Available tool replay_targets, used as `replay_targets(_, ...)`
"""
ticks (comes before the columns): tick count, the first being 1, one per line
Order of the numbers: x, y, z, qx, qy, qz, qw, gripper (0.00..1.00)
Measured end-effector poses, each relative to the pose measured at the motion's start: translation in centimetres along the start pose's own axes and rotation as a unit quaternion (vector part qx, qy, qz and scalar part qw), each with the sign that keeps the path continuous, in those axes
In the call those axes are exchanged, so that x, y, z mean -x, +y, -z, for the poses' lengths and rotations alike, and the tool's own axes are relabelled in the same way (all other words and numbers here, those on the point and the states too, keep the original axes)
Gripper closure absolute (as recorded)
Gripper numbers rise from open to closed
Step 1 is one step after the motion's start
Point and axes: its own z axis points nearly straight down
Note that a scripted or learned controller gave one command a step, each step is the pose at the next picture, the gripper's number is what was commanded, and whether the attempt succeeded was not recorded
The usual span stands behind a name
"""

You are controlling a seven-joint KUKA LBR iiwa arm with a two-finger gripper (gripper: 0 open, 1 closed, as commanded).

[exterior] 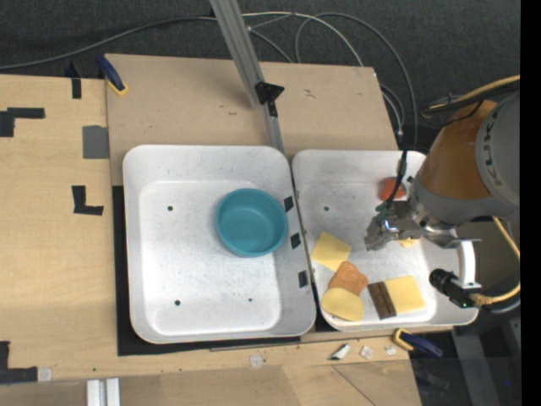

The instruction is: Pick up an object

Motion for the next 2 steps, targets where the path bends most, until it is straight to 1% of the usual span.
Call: replay_targets(2, 0.8, 0.9, 12.4, 0.002, -0.001, 0.001, 1.0, 1.0)
